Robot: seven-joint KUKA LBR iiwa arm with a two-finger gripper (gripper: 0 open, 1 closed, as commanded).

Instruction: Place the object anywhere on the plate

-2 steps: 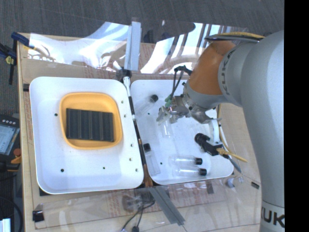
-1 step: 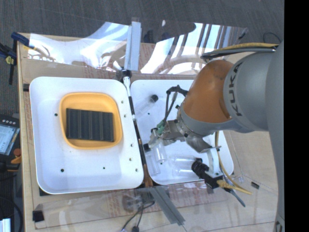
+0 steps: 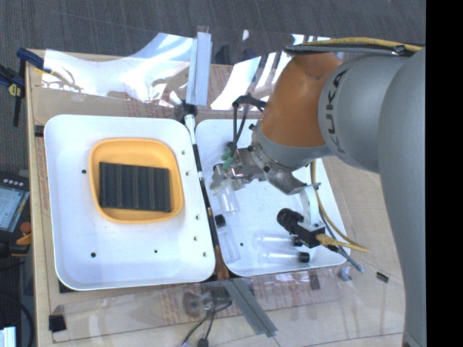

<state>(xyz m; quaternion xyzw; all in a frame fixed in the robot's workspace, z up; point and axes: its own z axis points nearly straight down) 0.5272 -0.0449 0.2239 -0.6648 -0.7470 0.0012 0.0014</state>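
A yellow plate with a dark ridged insert lies in the left bin. My gripper hangs low over the left part of the right bin, close to the divider between the bins. Just below it lies a clear plastic piece. Another clear tube-like piece rests near the right bin's front edge. The big grey and orange arm hides the right bin's far right part.
Crumpled clear plastic sheeting lies behind the bins. An upright grey post stands at the back, between them. Dark devices sit at the bench's left edge.
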